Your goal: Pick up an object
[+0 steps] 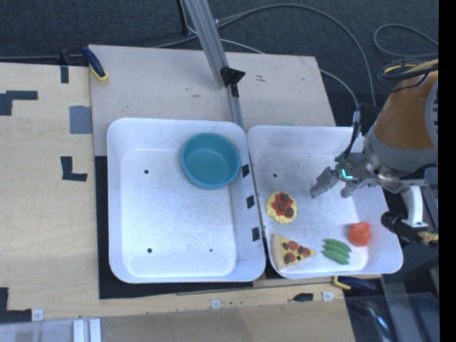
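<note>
Pincer (333, 182) low over the right bin (303, 144), in the bin's upper right part; fingers (320, 184) spread apart, released, nothing between them; a small teal light glows just behind them on the wrist. Arm (402, 130) enters over the right bin's right rim, orange band above grey housing.

Landmark: the right bin. Round tart (282, 206), yellow with red topping, lies on its floor left of centre, near the pincer's tips but apart from them; pizza slice (291, 250) lies below the tart, close to the bin's lower left corner; green pod (336, 250) sits just right of the slice, near the lower rim; red piece (359, 233) rests above and right of the pod, toward the lower right corner, well apart from the tart. All four objects lie loose on the bin floor, none touching another.

Left bin (153, 251) abuts the right bin's left rim; blue bowl (210, 159) stands upright in its upper right part, close to the shared rim. Metal pole (210, 38) slants up from the top of the join between the bins. Desk (43, 191) carries both bins and stretches far left of the right bin, pale wood with dark tape marks; cables (306, 20) loop on dark floor beyond the bin's far edge.
</note>
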Controlling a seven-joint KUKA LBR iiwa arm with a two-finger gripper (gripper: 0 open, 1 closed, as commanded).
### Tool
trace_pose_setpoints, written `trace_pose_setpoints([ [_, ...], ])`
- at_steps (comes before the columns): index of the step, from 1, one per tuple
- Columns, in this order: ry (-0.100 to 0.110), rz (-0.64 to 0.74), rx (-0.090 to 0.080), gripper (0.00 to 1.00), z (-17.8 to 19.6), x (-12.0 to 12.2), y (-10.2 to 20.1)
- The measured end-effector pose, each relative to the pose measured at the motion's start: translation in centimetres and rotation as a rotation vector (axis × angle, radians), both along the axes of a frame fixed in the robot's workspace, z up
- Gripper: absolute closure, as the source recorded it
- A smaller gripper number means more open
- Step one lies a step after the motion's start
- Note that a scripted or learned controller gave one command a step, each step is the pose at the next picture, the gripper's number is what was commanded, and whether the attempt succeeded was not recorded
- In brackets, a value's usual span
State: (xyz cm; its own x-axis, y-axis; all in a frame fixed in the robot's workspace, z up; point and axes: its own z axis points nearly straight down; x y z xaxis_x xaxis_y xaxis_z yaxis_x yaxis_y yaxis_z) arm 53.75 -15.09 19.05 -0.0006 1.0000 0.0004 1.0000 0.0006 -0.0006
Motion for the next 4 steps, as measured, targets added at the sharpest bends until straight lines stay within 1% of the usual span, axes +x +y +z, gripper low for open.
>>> trace_pose_setpoints([
  [1,0.000,0.000,0.000,0.00,0.0,0.0,0.0],
  [2,0.005,0.000,0.000,0.00,-6.0,0.5,-0.4],
  [3,-0.005,-0.001,-0.002,0.00,-9.9,0.6,-0.5],
  [4,-0.005,-0.001,-0.003,1.00,-8.9,0.6,-0.5],
])
